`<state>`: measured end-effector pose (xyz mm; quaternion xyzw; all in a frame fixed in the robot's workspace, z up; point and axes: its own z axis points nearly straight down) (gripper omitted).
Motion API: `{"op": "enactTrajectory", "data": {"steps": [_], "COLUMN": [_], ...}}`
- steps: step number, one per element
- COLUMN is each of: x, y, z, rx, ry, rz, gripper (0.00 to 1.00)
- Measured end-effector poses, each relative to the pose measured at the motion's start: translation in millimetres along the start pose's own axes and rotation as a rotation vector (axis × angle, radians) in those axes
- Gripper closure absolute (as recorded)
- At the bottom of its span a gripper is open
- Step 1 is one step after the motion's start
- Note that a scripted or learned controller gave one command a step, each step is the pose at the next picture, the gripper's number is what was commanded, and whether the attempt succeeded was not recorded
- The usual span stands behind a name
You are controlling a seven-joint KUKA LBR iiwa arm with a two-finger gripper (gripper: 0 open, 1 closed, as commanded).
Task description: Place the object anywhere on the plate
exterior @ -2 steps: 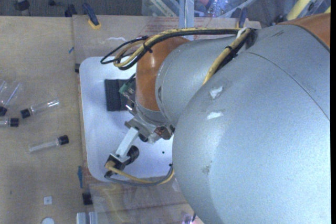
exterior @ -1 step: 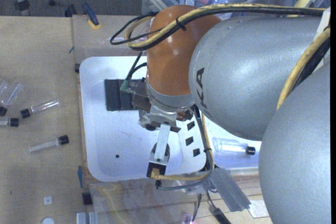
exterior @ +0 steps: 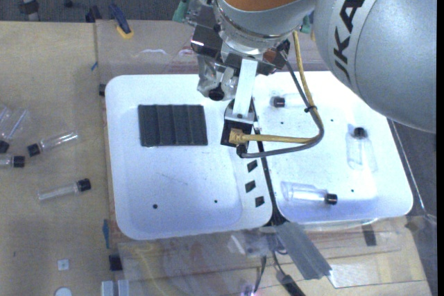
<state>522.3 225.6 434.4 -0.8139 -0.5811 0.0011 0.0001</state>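
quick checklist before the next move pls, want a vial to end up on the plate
1. Plate lies flat in the left bin, top bare: ok.
2. Vials to pick from: near vial and far vial lie in the right bin: ok.
3. Tool holds a vial: cannot tell.
4. Tool above the plate: not ok; it hangs to the plate's right, by the wall the bins share.
5. Bin floor between tool and plate free of clutter: ok.
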Motion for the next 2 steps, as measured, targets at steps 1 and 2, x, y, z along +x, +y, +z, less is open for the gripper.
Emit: {"op": "enactTrajectory", "data": {"steps": [1,2], "x": [-14.9,-6.1], "y": [-41.0,-13.2], "z": [128.2,13.6], "rx": [0.004,-0.002], "ry": [-0.003,0.003], "rz": [0.269,0.502], "gripper": [1.00,1.00]}}
